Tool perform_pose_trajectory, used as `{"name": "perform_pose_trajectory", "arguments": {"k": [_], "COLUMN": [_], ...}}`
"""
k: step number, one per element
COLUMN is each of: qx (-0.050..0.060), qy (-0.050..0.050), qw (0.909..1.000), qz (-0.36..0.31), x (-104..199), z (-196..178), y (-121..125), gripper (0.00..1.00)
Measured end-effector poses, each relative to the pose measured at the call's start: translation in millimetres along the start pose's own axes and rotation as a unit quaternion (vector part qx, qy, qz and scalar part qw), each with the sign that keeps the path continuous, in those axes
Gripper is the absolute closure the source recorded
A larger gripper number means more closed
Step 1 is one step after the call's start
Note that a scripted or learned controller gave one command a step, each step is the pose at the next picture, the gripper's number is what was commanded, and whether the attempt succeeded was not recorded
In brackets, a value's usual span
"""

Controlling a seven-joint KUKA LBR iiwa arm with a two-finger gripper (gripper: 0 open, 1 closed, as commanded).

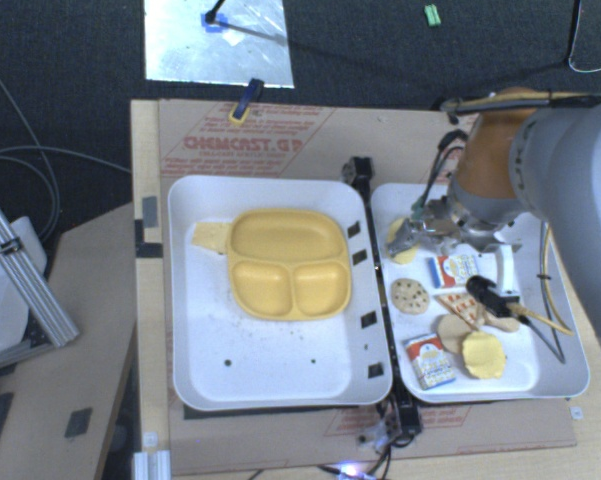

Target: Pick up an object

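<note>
The right bin [572, 373] holds several small items: a chocolate-chip cookie [409, 295], a small red, white and blue packet [458, 268], an orange cracker [466, 309], a tan round piece [454, 328], a yellow round piece [483, 356] and a red and blue box [432, 360]. My gripper [408, 234] hangs low over that bin's upper left corner, directly above a pale yellow piece [404, 256] that peeks out beneath it. Whether the two touch is hidden by the metal gripper body.
The left bin [183, 308] carries a yellow divided tray [285, 263] with a pale yellow slab [209, 236] at its left edge. The grey arm [570, 168] with its orange band covers the right bin's upper right. A black divider [372, 268] separates the bins.
</note>
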State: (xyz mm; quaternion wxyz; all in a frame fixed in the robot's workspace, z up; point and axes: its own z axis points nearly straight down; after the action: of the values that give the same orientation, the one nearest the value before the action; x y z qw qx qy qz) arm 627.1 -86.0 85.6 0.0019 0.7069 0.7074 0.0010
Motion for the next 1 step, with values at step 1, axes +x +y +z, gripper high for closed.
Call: {"name": "perform_pose_trajectory", "arguments": {"k": [1], "qx": [-0.001], "qy": [0.0], "qw": [1.0], "qz": [-0.002], "x": [-17.8], "z": [0.0], "y": [44.1], "gripper": [0.0]}}
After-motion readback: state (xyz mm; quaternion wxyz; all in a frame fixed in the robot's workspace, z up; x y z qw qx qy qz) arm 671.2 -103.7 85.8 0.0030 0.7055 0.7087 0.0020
